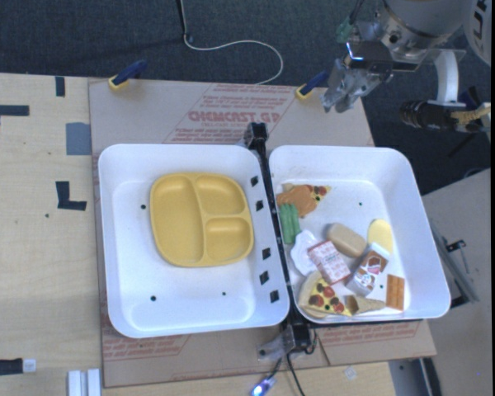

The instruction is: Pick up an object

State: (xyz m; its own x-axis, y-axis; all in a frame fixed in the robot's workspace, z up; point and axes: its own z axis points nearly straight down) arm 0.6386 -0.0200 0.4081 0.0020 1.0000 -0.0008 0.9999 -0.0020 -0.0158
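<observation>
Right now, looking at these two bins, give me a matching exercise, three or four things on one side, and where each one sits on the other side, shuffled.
Things:
1. yellow divided plate
2. green toy piece
3. pizza slice
4. gripper

Places:
A. near corner of the right bin, by the divider
B. above the bench, beyond the right bin's far edge
C. left bin
D. right bin, against the divider, midway along it

Pairs: 1-C, 2-D, 3-A, 4-B
</observation>
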